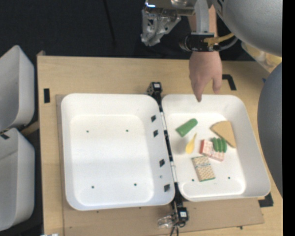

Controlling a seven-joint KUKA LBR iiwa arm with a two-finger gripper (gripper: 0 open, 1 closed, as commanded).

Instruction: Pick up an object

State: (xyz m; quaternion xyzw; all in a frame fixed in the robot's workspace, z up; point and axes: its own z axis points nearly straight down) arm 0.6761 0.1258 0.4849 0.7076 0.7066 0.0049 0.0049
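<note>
My gripper hangs high above the bench, behind the far edge of both bins and well away from every object. In the right bin lie a green block, a small yellow piece, a tan wedge, a pink and white box with a green ridged thing on it, and a patterned flat packet. A flesh-pink, hand-shaped thing shows below the wrist, its tip over the right bin's far rim. Whether it hangs or lies there is unclear.
The left bin sits beside the right one, joined by a black-clipped seam. Two white rounded housings stand off the bench's left edge. The grey arm fills the upper right corner.
</note>
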